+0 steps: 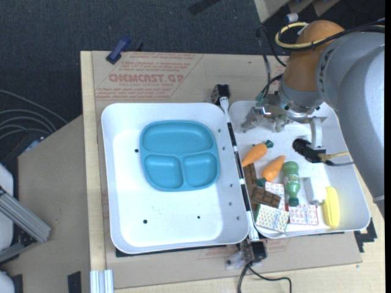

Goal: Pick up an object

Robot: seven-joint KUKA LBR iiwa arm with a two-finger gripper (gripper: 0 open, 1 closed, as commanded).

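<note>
My gripper point(264, 124) hangs over the far end of the right bin point(346, 174), its fingers spread open with nothing between them. Just in front of it lie two orange carrots point(254, 154) point(273, 168). A green bottle point(291, 179) lies beside them. Chocolate bars point(265, 196), patterned packets point(272, 217) and a yellow piece point(330, 206) crowd the near end of that bin.
The left bin point(122, 182) holds a blue divided plate point(179, 154). A small blue thing point(118, 50) lies on the cardboard behind the bins. The grey arm and its orange band point(311, 54) fill the upper right.
</note>
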